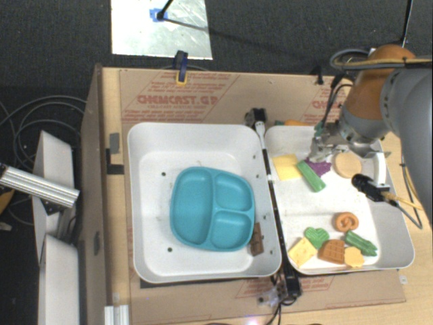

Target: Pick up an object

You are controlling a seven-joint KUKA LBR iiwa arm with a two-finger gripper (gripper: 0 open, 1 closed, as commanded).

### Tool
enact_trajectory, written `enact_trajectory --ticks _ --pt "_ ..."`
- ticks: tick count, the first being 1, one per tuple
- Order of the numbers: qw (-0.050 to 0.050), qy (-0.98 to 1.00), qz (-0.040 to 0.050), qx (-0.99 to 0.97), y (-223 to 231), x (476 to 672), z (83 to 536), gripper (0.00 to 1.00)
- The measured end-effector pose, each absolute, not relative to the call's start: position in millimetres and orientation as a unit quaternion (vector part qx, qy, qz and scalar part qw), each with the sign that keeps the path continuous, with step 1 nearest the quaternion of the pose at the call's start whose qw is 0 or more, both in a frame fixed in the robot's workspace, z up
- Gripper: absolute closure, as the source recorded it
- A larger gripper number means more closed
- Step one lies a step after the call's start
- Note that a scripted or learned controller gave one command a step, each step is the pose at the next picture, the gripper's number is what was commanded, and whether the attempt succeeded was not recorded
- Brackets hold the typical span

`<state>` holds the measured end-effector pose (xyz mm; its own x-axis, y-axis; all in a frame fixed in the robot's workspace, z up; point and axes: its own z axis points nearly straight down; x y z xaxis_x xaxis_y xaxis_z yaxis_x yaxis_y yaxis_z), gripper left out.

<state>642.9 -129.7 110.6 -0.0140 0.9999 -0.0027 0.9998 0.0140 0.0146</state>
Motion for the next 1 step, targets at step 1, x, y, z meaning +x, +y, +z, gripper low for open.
enact_trajectory --ticks 1 --pt "0.006 0.712 0.0037 0.702 -129.7 642.6 110.1 0.0"
